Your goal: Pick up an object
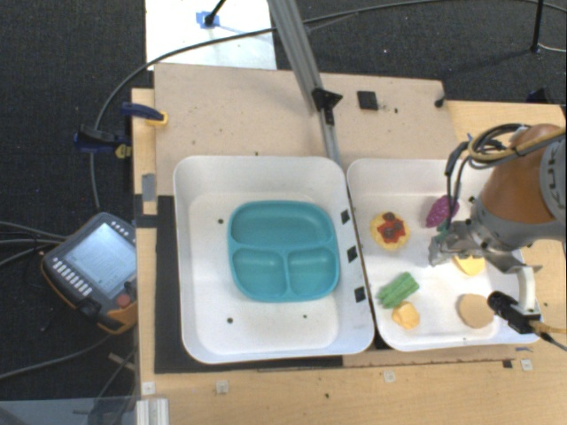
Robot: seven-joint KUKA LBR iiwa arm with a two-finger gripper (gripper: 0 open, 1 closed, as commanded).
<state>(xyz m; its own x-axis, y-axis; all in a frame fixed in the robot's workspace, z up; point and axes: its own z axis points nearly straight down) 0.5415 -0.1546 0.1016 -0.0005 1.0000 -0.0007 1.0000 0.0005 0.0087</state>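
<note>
The right bin [416,180] holds several small toy foods. A purple piece [438,210] lies near its upper middle, and a round yellow and red piece [390,230] sits to its left. A green piece [398,288] and a small orange-yellow piece [406,315] lie near the front. A tan round piece [474,311] rests at the front right. My gripper [443,248] hangs low in this bin, just below the purple piece, beside a yellow piece [469,265] that the wrist partly hides. Nothing visible sits in its grasp.
The left bin [204,237] carries a teal divided plate [283,251]. A grey pole [301,51] slants over the back of the bench. A pendant [93,268] lies on the floor at left. Cables loop around the arm's wrist.
</note>
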